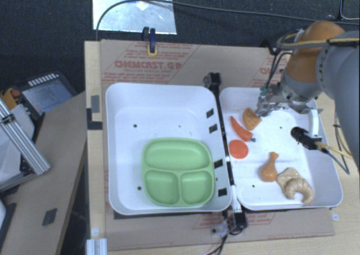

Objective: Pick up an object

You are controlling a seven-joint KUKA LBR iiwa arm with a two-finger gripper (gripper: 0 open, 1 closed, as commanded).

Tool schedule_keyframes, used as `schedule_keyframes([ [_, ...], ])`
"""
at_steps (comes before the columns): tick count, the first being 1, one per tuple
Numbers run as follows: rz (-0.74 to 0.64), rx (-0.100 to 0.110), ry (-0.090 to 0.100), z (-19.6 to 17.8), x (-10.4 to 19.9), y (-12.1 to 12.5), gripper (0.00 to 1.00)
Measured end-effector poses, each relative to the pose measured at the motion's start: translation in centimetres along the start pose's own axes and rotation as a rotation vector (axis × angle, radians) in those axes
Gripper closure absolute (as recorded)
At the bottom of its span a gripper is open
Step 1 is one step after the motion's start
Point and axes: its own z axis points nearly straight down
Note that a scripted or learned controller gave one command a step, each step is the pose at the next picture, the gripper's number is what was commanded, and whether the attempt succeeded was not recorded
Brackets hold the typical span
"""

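Observation:
My gripper [263, 108] hangs low over the back of the right bin [323, 161]. Its tip is right against the top edge of a small orange wedge [251, 119]. I cannot see whether the wedge is gripped or only touched. Just left of the wedge lies a red-orange strip [241, 130], and below that an orange-red disc [238, 149]. A toy drumstick [269, 166] and a tan croissant [297, 184] lie toward the bin's front.
The left bin [126, 113] holds a green divided plate [177, 170] in its front half. A black divider [220, 135] runs between the two bins. The grey arm with its orange band [315, 51] comes in from the upper right.

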Motion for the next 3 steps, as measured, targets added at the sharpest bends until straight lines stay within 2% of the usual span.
schedule_keyframes([
  [1,-0.001,0.012,-0.003,-6.1,0.7,-0.2,1.00],
  [2,-0.001,0.012,-0.003,-11.5,0.6,0.0,1.00],
  [3,-0.001,0.015,-0.003,-12.7,0.6,0.1,1.00],
])
